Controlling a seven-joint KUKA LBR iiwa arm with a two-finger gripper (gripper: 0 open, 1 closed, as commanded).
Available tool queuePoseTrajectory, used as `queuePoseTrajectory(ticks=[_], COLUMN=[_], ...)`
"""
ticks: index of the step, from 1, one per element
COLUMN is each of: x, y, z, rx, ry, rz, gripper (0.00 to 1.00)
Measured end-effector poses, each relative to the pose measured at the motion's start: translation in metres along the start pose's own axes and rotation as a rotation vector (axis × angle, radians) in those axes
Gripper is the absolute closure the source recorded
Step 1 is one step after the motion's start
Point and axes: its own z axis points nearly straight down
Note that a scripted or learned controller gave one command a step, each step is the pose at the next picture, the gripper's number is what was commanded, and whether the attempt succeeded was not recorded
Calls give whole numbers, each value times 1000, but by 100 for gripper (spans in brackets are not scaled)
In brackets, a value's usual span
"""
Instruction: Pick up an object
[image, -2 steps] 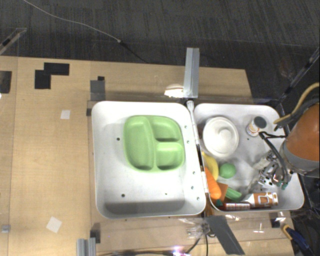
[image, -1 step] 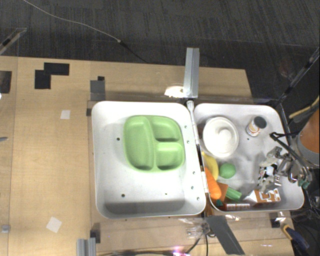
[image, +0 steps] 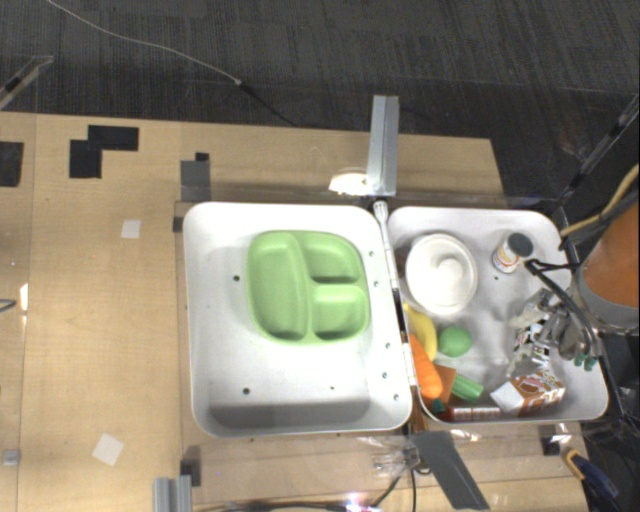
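Over the right bin's (image: 548, 222) right side hangs the gripper (image: 540, 335), whether its fingers are apart or together I cannot tell. Left of it lie a white bowl (image: 440, 271), a banana (image: 422, 329), a green ball (image: 455, 341) and a carrot (image: 427, 375); a green divided plate (image: 305, 286) sits in the left bin (image: 215, 330).

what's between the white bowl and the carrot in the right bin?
In the camera view, a banana lies between the white bowl and the carrot, with a green ball beside it.
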Motion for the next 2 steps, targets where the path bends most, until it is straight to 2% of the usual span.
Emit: queuePoseTrajectory(ticks=[1,2], x=[19,-62], y=[19,27], z=[20,-41], rx=[2,0], ry=[7,13], rz=[118,-105], gripper=[0,0])
